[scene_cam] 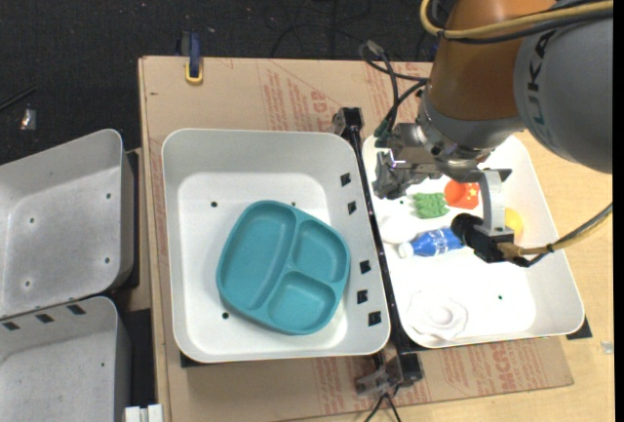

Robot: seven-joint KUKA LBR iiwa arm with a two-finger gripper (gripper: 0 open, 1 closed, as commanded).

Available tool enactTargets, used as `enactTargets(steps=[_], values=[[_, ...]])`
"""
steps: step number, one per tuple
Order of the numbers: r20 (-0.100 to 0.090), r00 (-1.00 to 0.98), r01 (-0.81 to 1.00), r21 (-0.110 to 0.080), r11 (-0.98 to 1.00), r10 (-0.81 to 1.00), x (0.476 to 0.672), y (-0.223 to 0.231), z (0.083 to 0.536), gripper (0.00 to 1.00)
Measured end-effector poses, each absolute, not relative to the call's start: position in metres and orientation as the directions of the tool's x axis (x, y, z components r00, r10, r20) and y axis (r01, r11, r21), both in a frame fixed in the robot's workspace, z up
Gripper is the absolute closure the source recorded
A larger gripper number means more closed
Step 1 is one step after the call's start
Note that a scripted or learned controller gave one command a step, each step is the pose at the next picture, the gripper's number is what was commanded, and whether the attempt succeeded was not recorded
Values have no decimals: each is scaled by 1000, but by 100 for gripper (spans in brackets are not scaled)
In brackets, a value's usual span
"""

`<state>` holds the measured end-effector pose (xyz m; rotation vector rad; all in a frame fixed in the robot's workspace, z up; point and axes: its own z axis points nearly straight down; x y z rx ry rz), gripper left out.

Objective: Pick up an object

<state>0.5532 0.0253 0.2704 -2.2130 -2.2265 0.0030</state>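
Observation:
My gripper (391,180) hangs low over the far left part of the right bin (546,298), under the grey arm with its orange band. Just right of it lies a small green object (427,205). An orange-red object (460,193) sits beside the green one, and a yellow object (512,218) peeks out further right. A blue bottle with a white cap (429,242) lies below the gripper. A white round object (439,316) rests near the bin's front. Nothing shows held in the gripper.
The left bin (195,167) holds a teal divided plate (283,266). A black divider with clips (369,215) runs between the bins. A grey perforated tray (58,215) lies off the bench to the left.

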Motion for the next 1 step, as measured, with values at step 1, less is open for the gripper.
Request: enactTargets(steps=[1], values=[[1,-6,1000,-5,6,1000,532,64,244,100]])
